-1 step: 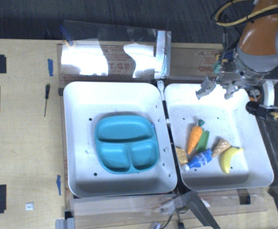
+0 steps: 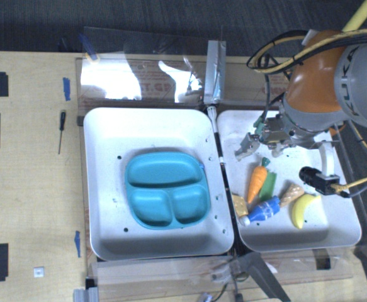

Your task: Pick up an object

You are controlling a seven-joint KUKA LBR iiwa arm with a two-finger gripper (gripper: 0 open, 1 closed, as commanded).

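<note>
White plastic forms both bins on the counter [image 2: 26,187]: the left bin [image 2: 101,131] holds a blue divided tray [image 2: 165,189], the right bin [image 2: 344,228] a carrot [image 2: 256,182], with a green piece [image 2: 269,184], blue bottle [image 2: 263,210] and banana [image 2: 301,209] beside it. Above the carrot hangs the tool [image 2: 264,140], pinching nothing, spread or not I cannot tell.

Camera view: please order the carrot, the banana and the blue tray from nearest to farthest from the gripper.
From the gripper in the right bin:
1. Carrot, just below the gripper in the picture, in the same bin.
2. Banana, farther toward the lower right of that bin.
3. Blue tray, in the left bin, beyond the divider.
</note>
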